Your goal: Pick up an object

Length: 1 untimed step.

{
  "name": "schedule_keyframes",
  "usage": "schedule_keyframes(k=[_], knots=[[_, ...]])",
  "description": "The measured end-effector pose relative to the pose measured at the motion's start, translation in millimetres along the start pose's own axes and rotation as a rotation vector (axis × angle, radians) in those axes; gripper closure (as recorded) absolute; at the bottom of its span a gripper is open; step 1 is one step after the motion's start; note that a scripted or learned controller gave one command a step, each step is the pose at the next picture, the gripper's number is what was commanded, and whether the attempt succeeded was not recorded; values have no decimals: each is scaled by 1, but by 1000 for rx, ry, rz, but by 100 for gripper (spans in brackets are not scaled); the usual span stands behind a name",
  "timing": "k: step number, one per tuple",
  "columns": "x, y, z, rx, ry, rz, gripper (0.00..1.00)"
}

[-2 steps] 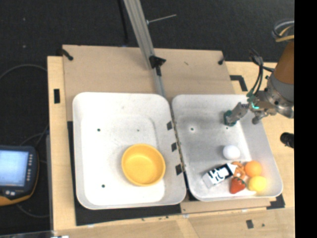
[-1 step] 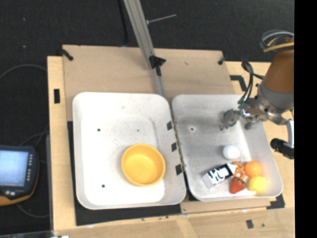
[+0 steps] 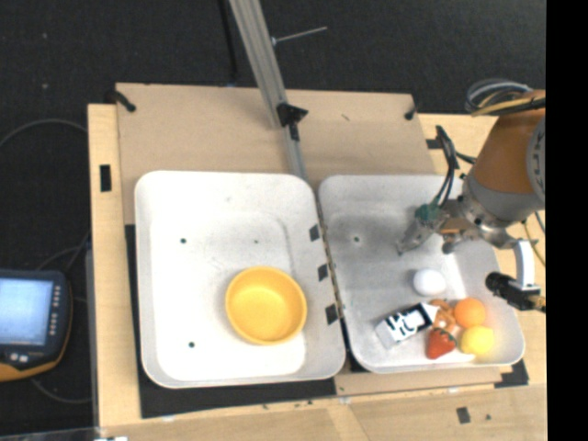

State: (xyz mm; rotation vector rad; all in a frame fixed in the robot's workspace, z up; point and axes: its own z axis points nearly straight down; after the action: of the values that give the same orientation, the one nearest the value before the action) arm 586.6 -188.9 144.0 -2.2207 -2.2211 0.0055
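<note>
The hand [image 3: 424, 231] hovers in the right bin [image 3: 367, 219] at about 1 o'clock from the cluster of objects; its fingers are small and blurred, so I cannot tell whether it is open or closed, and nothing visibly sits in it. The likeliest target, a white ball [image 3: 428, 281], lies just at 6 o'clock from the hand; it looks round and smooth, so an off-centre close could squirt it toward the orange [image 3: 469, 312], lemon [image 3: 478, 340] and strawberry [image 3: 440, 343] crowded at 5 o'clock; the black-and-white box [image 3: 404, 325] lies nearby. The yellow bowl [image 3: 266, 304] sits in the left bin [image 3: 184, 209]. The arm's upper part is cut off at 3 o'clock.
</note>
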Motion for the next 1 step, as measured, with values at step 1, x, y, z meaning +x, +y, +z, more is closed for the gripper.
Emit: schedule_keyframes(k=[1], knots=[[-1, 0, 45, 0, 0, 1, 0]])
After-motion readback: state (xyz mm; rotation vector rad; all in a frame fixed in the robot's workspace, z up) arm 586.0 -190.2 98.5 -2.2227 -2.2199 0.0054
